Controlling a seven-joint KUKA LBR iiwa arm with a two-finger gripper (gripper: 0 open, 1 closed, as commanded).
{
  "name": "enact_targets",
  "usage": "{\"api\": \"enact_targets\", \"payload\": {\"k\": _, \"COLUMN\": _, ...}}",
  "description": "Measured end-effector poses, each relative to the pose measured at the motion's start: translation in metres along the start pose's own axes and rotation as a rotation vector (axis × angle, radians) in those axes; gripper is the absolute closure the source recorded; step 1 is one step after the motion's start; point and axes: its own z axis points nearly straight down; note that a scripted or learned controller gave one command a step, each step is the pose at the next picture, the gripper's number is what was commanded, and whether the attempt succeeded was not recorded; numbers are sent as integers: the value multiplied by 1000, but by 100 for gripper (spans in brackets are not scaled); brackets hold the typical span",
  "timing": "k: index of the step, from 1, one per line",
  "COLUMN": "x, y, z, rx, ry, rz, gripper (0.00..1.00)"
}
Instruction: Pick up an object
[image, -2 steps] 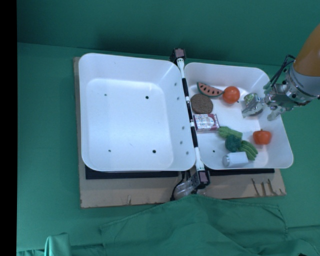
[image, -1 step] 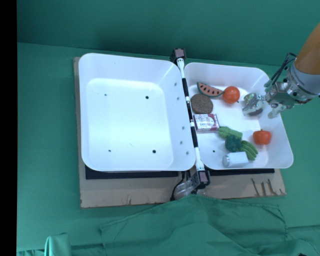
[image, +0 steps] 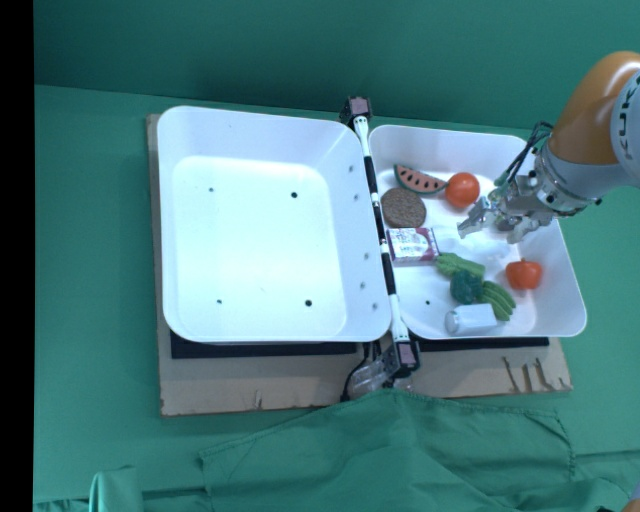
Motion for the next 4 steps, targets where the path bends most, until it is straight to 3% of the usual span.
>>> {"api": "enact_targets", "payload": {"k": 1, "x": 19, "y": 60, "z": 17, "rx": -5, "ry": -2, "rz": -1, "gripper": 0}}
{"api": "enact_targets", "payload": {"k": 2, "x": 66, "y": 10, "z": -65, "rx": -12, "ry": 1, "rz": -3, "gripper": 0}}
{"api": "enact_targets", "payload": {"k": 3, "x": 49, "y": 29, "z": -24, "rx": -3, "ry": -1, "rz": 2, "gripper": 0}}
{"api": "enact_targets", "payload": {"k": 4, "x": 59, "y": 99, "z": 3, "rx": 7, "ry": 0, "rz": 2, "gripper": 0}}
